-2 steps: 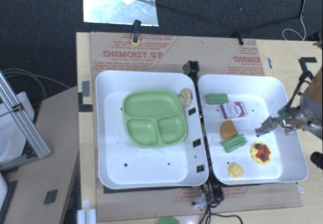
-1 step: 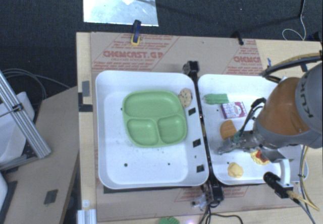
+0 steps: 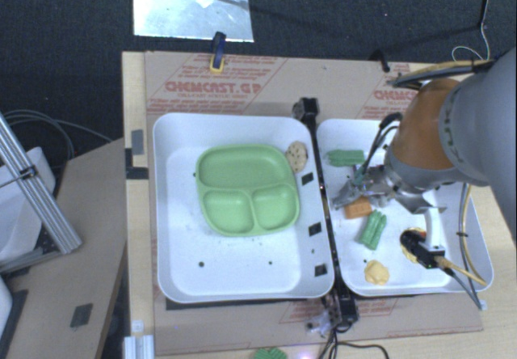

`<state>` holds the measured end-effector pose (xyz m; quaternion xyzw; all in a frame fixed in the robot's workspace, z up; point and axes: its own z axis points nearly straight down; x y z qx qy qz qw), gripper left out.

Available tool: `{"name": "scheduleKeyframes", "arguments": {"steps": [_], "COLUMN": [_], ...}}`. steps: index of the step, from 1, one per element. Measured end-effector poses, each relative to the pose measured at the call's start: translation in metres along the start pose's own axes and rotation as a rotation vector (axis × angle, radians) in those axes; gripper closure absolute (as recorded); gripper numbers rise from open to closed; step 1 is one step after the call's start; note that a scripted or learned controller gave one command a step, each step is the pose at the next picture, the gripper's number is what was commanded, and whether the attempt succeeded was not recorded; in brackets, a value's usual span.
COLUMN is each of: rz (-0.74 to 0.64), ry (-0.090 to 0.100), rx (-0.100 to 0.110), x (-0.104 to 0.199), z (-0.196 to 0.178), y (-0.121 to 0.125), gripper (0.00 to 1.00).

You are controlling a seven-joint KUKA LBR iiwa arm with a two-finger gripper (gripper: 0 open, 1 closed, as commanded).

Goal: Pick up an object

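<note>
Orange piece lies in the right bin, near the left wall. You see it as a small, blunt chunk with a dull, matte surface. Its upper edge sits right at the tip of the gripper, and you cannot tell whether the two touch. Just below it a ribbed green stick lies at a slant. A smoother green piece rests near the bin's far edge, and a lumpy yellow piece sits near the front. In the left bin you have a glossy green divided plate with three compartments and, beside its far right corner, a speckled round cookie. The arm reaches in from the right, with its wrist angled down and leftward, low over the right bin. You cannot tell whether the gripper is released or clenched.
</note>
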<state>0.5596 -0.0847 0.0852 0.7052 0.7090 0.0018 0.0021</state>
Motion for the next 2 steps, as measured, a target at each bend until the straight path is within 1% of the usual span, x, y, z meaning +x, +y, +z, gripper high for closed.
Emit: {"name": "scheduleKeyframes", "arguments": {"steps": [1, 2], "rz": [0.002, -0.003], "ry": [0.001, 0.001], "rx": [0.003, 0.000], "x": [-0.001, 0.047], "z": [-0.010, -0.104], "y": [-0.002, 0.003], "gripper": [1.00, 1.00]}}
